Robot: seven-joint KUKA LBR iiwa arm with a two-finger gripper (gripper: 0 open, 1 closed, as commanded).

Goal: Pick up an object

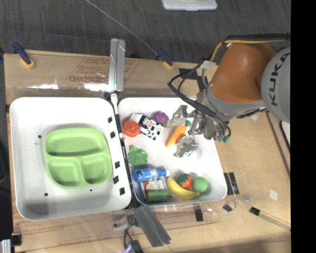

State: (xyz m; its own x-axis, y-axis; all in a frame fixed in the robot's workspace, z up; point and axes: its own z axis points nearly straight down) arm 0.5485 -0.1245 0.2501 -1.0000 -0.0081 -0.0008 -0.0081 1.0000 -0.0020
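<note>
Camera view: slanted, from above
Gripper (186, 143): low in right-hand white bin (217, 163), beside orange plastic carrot (176, 135)
Fingers: can't tell their state

Green divided tray (77, 157) lying in left white bin (22, 197). Blue clamps (23, 54) at far edge of bench (247, 163). Clear plastic lid (189, 4) on dark floor beyond.
</note>
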